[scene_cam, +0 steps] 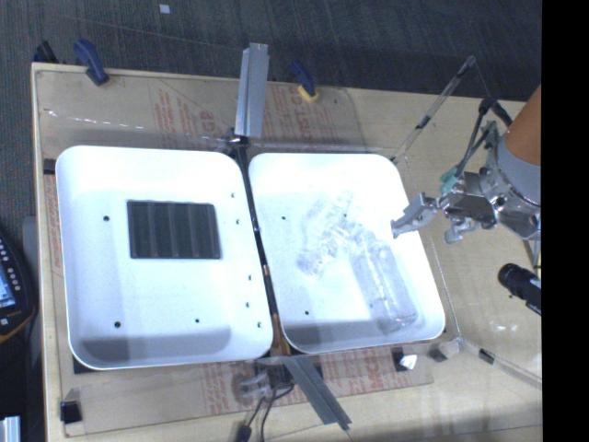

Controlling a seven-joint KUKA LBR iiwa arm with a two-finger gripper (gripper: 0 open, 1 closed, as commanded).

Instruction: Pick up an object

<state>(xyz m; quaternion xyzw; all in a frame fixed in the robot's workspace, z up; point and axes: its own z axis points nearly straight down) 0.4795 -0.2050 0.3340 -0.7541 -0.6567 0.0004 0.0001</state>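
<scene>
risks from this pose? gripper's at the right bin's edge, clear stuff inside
1. The clear bottle and the clear crumpled items barely stand out against the white right bin, so a grasp may land off target.
2. The gripper sits over the bin's right rim; a straight descent could strike it.
3. The items touch, so one may drag another.

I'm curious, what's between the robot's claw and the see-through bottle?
In the camera view, just the right bin's rim and bare white floor lie between the gripper and the clear bottle.
</scene>
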